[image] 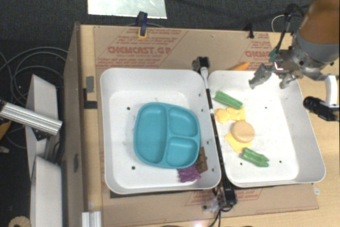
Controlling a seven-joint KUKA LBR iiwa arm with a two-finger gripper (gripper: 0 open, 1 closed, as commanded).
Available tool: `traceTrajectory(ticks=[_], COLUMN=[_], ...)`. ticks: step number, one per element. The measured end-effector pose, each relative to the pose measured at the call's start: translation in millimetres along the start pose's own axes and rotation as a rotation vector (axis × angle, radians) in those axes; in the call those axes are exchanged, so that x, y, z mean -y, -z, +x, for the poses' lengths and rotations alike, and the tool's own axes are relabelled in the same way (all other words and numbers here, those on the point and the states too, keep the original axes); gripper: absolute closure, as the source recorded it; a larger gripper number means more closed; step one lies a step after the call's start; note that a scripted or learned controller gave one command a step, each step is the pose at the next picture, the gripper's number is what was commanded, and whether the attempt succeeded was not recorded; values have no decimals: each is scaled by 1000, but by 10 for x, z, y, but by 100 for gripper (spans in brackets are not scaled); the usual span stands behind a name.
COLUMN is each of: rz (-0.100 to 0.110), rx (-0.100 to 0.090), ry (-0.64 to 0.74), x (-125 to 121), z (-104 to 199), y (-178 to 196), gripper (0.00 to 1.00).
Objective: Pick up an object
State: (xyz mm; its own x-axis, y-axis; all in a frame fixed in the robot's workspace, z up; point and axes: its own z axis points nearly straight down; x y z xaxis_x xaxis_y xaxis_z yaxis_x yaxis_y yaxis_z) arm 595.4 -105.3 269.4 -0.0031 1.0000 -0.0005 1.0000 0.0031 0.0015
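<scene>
Objects for picking lie in the right bin [297, 135], along its left side: a green pod [228, 99] nearest the far rim, yellow pieces [230, 115] below it, a tan round disc [244, 131] touching them, another green pod [255, 157] nearest the front. The tool [272, 76] hangs above the bin's far edge, fingers spread apart, nothing between them. Left of that bin, a second bin [119, 114] holds a blue divided plate [167, 135], with a purple lump [187, 174] and a brown piece [202, 162] at the plate's front edge.

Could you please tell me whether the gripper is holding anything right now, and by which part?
Nothing is held: the gripper is open above the right bin.
</scene>
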Motion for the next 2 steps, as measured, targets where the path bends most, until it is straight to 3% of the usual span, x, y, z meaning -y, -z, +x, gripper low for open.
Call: traceTrajectory(ticks=[1,2], rz=[8,5], rx=[-2,-1], ry=[-2,-3], x=[211,580], z=[151,150], y=[-815,-1896], gripper=[0,0])
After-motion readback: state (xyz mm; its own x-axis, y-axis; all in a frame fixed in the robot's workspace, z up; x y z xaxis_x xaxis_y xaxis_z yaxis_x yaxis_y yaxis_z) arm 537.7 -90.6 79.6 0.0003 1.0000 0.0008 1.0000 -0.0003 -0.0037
